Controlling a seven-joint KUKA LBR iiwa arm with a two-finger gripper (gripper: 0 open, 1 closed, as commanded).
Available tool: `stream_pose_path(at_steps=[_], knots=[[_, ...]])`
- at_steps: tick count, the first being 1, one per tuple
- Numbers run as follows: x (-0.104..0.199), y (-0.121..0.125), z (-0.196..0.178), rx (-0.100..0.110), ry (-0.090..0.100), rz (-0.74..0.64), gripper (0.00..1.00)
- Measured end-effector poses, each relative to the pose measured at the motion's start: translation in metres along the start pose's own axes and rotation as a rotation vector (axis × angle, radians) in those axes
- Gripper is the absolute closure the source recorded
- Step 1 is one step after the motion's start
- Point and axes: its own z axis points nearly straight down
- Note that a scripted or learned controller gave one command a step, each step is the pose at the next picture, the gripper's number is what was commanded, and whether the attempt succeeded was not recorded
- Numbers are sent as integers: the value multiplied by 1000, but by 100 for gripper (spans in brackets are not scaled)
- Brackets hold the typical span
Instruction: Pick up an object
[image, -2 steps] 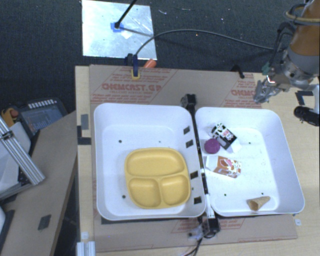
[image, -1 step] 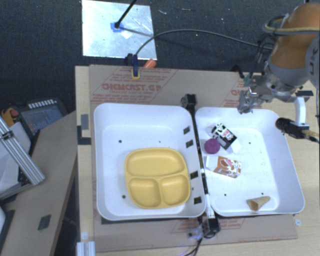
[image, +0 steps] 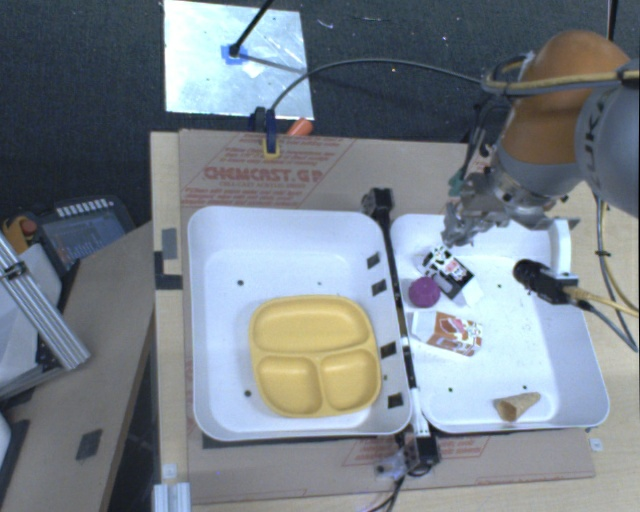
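Over right bin (image: 580, 395), hand (image: 457, 236) above black-white packet (image: 447, 270); finger state unclear, can't tell. Risk: purple ball (image: 424, 291) touching packet, probably nudged, grasp slips.

A yellow divided tray (image: 314, 356) lies in the near part of the left white bin (image: 225, 240). Under both bins spreads a printed cardboard sheet (image: 300, 165), with a shiny metal plate (image: 235, 55) beyond its far edge. At far left sit a grey device (image: 85, 230) and an aluminium rail (image: 35, 305).
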Motion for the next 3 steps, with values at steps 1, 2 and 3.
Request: stream_pose_path(at_steps=[1, 2, 3], knots=[[40, -17, 2, -1, 0, 0, 100], [87, -45, 15, 1, 0, 0, 100], [137, -73, 26, 1, 0, -1, 100]])
